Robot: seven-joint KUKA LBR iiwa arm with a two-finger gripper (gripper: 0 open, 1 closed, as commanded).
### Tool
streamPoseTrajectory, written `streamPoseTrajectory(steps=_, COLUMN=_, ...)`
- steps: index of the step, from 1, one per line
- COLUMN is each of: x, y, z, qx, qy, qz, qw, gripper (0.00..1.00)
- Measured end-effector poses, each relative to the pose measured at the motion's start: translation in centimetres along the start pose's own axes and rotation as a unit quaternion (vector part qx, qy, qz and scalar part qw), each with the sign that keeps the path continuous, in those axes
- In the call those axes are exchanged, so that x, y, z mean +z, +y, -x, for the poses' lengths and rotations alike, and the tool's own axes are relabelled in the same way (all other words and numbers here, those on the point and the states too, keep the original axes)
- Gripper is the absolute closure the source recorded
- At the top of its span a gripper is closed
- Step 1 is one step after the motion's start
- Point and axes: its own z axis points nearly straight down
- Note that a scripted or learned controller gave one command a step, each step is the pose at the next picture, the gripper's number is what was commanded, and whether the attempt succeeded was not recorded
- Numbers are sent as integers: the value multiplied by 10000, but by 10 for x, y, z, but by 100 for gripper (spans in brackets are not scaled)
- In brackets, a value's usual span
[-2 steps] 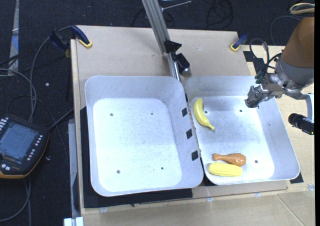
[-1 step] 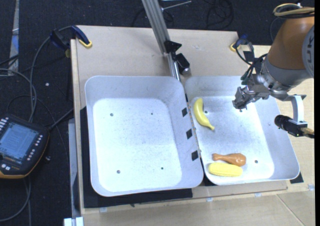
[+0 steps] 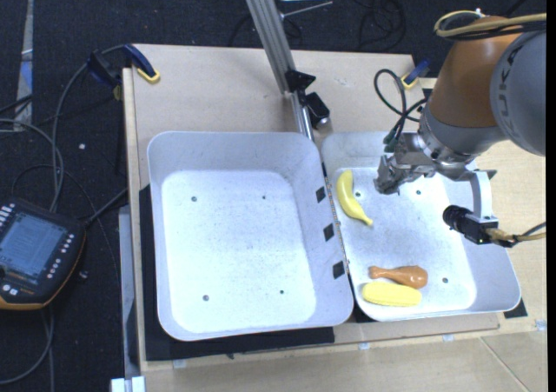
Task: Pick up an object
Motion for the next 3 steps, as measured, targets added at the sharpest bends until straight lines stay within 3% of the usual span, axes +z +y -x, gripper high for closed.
streamPoseTrajectory(steps=3, x=-40, y=-7, z=-155, qx=0, qy=-1, qz=4, qw=10000, gripper=100)
